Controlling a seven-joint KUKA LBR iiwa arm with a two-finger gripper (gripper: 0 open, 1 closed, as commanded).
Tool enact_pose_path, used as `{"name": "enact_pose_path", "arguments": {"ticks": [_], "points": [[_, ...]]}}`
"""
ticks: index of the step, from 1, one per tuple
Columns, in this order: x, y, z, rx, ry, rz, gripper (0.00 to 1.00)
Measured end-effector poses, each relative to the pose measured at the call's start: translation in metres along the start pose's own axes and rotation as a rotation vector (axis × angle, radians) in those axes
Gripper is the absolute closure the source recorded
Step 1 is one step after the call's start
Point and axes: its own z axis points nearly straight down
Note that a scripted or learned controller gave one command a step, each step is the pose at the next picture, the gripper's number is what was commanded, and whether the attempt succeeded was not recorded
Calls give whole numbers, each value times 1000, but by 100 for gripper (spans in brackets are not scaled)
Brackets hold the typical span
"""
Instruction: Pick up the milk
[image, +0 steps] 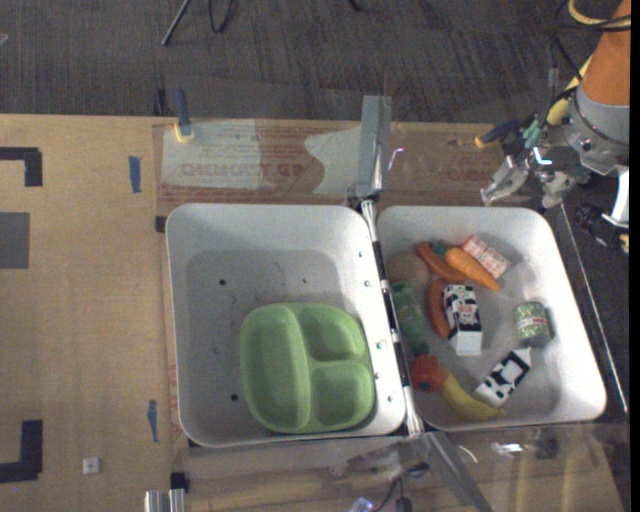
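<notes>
White plastic makes up both shallow bins, and everything here lies below and to the left of the gripper (520, 178), which hangs over the bench just beyond the far rim of the right bin (585, 395). Its fingers look spread apart with nothing between them, though they are small and a little blurred.

Farthest from the gripper, in the left bin (200, 240), sits a green divided tray (305, 365), well apart from anything the task concerns. Crossing the divider into the right bin, a green bottle-like item (408, 312) lies along the near wall, with a red fruit (426, 372) below it and a yellow banana (468, 400) toward the front. Closer to the gripper are two orange carrots (455, 262), one crossing the other, and a small pink box (487, 255).

There are two cow-patterned cartons. One (462, 317) rests in the middle of the bin, touching an orange piece beside it, directly below the gripper in the view. The other (503, 377) lies tilted near the front, touching the banana's end. Either could be the milk; I cannot tell which is meant. A small green can (533, 322) stands to their right.

The step in hand looks like the approach: no grasp has been made. Next, the arm would need to travel over the bin, line its fingers across a carton's narrow sides, and descend without catching neighbours.
</notes>
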Motion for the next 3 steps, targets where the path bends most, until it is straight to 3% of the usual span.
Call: {"name": "enact_pose_path", "arguments": {"ticks": [1, 2, 3], "points": [[59, -11, 30, 2, 1, 137, 0], [49, -40, 146, 1, 0, 231, 0], [38, -114, 173, -3, 0, 186, 0]]}}
